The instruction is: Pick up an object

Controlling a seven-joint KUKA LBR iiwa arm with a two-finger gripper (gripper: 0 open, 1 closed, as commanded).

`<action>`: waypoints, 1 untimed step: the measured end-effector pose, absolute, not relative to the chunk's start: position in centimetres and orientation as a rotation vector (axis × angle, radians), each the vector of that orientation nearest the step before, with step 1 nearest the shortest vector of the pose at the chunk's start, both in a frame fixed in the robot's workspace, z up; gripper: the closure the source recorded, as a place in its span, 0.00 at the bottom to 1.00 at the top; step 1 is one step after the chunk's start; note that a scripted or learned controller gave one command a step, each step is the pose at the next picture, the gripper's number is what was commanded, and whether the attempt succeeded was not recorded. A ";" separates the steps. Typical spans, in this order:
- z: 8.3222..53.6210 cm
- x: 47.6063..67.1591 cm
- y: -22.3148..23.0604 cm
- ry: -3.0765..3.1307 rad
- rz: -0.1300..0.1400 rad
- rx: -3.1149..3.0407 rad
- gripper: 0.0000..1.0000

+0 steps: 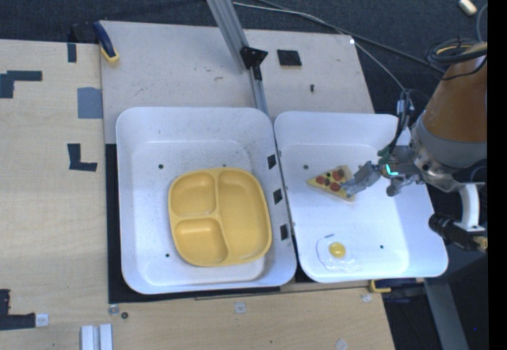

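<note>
A toy pizza slice with red and dark toppings lies flat near the middle of the right bin. A toy fried egg, white with a yellow yolk, rests near that bin's front wall. My gripper reaches in from the right, low over the bin floor, its grey tips right at the pizza slice's right edge. I cannot tell whether the slice sits between the tips or just beside them.
A yellow three-compartment plate lies in the left bin. A slanted metal pole rises behind the bins. Cables run across the bench toward the arm.
</note>
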State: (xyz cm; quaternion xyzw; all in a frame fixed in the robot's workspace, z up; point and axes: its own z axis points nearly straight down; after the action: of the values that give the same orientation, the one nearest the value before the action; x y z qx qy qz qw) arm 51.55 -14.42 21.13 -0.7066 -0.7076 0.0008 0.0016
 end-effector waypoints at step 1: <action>21.2 51.6 -14.4 -2.222 0.002 -2.218 0.00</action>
State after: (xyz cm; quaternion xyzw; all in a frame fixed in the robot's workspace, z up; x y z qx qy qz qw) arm 51.58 -14.42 21.17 -0.7065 -0.7077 0.0005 0.0011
